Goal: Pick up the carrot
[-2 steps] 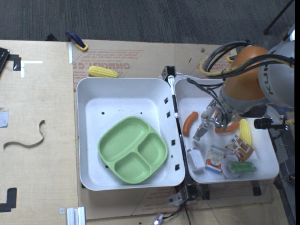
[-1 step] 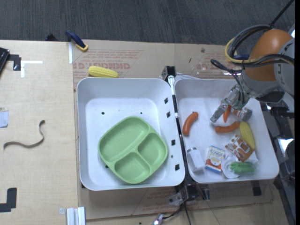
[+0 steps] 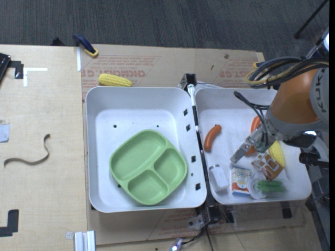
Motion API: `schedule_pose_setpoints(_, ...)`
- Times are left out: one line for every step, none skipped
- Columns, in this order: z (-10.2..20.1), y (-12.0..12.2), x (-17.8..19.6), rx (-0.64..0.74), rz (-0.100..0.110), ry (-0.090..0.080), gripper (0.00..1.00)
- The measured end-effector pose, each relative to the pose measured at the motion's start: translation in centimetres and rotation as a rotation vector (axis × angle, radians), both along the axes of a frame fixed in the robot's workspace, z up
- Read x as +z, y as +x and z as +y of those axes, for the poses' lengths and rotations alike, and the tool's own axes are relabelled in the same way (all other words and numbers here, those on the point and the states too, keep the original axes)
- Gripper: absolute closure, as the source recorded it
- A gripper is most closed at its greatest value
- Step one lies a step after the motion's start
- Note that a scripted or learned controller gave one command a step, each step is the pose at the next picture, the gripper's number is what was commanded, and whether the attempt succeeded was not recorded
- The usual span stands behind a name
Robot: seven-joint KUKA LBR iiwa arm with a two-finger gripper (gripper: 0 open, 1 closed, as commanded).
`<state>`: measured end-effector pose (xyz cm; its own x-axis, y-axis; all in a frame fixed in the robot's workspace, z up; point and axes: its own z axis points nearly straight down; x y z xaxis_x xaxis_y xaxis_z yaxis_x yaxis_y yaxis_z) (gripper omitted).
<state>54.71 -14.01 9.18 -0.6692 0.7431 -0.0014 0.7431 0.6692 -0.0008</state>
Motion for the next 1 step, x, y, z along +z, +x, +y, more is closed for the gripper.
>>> schedule_pose_setpoints(-0.08, 0.11, 0.96, 0.003, -0.003, -0.002, 1.00)
